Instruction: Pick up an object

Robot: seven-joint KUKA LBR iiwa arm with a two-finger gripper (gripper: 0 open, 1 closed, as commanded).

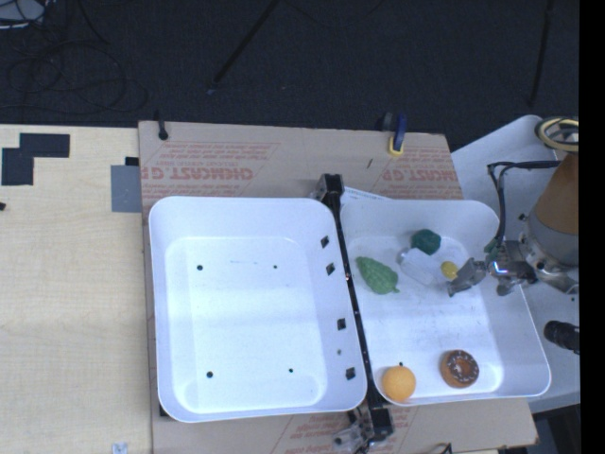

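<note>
My hand (470, 277) hovers low over the right bin (515, 372), near its right wall, and I cannot tell whether it is clenched or released; nothing visibly sits in it. Just beside it lie a small yellow piece (449, 269) and a clear bottle (416, 265). Nothing looks lifted yet, so the pick remains.

Fixed overhead camera, slanted down.
It looks from above onto the bench (76, 253), taking in both white bins (246, 218) whole, from moderately far.
</note>
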